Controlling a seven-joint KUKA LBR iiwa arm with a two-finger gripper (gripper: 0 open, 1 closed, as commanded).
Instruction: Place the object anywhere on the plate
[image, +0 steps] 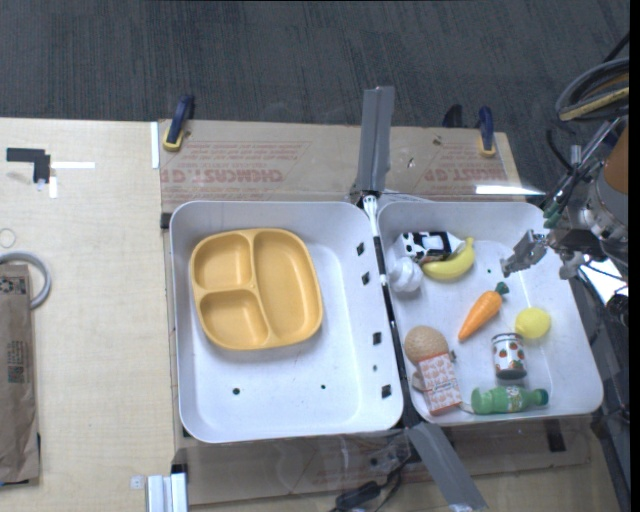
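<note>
Claw (522, 253) hangs above right bin (585, 385); its aperture cannot be determined. Carrot (480, 312), banana (450, 262) and lemon (533, 322) lie unsorted below; yellow divided plate (257, 289) awaits in left bin (200, 400)

bench (80, 300): pale wood top, cardboard sheet (300, 160) at rear.
left white bin (280, 410) and right white bin (575, 385) rest side by side, touching; brown paper bag (18, 370) lies at the left edge.
</note>
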